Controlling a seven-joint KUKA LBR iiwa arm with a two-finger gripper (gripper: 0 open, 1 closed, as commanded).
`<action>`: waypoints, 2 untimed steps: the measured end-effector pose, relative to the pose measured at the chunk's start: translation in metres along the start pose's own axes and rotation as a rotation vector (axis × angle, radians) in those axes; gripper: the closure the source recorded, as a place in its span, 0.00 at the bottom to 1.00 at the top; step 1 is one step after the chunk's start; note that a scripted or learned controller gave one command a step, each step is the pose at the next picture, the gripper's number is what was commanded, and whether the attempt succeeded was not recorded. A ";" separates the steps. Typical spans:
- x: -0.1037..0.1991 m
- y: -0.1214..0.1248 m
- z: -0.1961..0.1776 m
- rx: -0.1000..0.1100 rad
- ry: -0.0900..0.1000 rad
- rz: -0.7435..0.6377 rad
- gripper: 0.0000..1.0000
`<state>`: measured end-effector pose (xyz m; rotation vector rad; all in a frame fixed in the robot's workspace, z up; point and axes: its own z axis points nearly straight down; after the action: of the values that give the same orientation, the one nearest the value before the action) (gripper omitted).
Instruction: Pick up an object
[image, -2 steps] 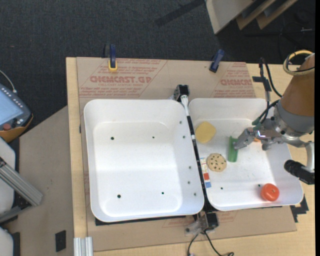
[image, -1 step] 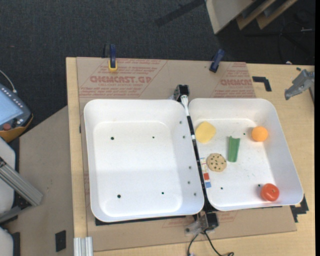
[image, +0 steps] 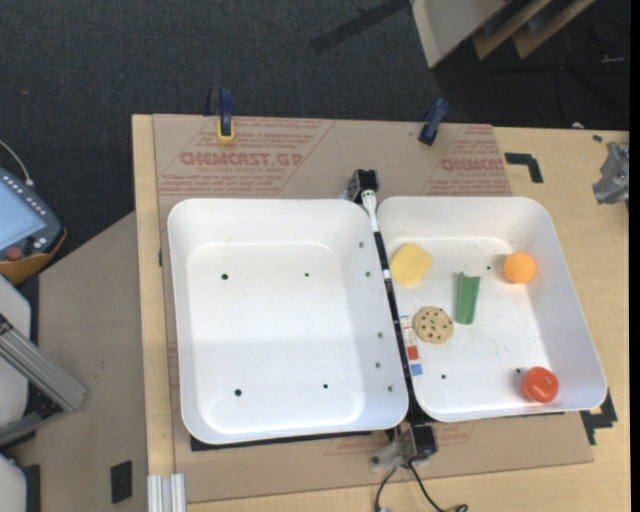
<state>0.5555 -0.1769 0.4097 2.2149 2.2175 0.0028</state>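
The upright green plastic block (image: 467, 298) in the right white bin (image: 565, 300) looks light, stiff, flat-sided: pinch its long faces. The end effector's state cannot be told.

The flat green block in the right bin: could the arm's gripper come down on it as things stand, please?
Probably yes. The flat green block lies apart from the yellow lump, speckled round cookie and orange ball, with nothing over it.
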 end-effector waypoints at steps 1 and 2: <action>0.057 -0.007 0.135 0.021 0.010 -0.003 1.00; 0.137 -0.080 0.134 0.014 0.009 -0.006 1.00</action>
<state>0.4758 -0.0409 0.2744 2.2201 2.2352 -0.0035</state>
